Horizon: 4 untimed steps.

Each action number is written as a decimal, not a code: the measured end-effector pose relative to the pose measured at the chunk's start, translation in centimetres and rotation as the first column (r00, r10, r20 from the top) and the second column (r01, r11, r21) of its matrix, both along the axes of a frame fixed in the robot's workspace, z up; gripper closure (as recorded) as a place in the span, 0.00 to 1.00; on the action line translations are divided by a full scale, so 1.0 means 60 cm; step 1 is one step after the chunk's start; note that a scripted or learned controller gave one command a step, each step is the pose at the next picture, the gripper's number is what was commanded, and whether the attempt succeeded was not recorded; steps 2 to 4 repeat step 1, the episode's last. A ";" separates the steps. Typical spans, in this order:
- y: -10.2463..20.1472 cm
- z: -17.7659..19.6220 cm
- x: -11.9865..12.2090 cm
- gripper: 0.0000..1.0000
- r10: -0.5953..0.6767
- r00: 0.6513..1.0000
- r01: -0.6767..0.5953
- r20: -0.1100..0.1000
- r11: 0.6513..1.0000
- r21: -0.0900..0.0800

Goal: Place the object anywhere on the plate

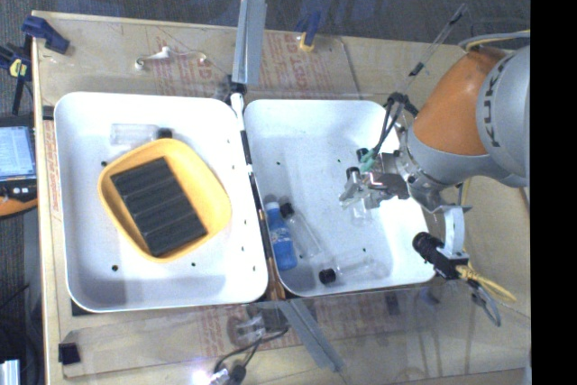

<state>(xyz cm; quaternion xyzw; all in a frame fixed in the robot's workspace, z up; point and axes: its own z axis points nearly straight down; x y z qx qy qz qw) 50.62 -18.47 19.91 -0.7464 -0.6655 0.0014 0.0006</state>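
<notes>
A yellow plate (209,194) lies tilted in the left bin (81,266), and a black ribbed slab (162,206) covers most of it. My gripper (360,191) hangs over the middle of the right bin (306,140), far to the right of the plate. In the right bin, a blue and clear tube-like object (280,241) lies along the left wall with a small black cap (287,210) at its top end. A clear item with a black end (346,271) rests near the front wall, below the gripper.
A clear plastic piece (135,135) sits in the left bin behind the plate. A metal bar (248,36) stands on the bench behind the divide between the bins. Blue clamps (311,24) hold the bench's back edge. Cables and a black-tipped tool (442,257) hang off the wrist.
</notes>
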 end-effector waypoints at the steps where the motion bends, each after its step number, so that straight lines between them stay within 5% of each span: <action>1: 0.000 0.000 0.000 0.00 0.000 1.000 0.000 0.000 1.000 0.000; 4: 0.000 0.000 0.000 0.00 0.000 1.000 0.000 0.000 1.000 0.000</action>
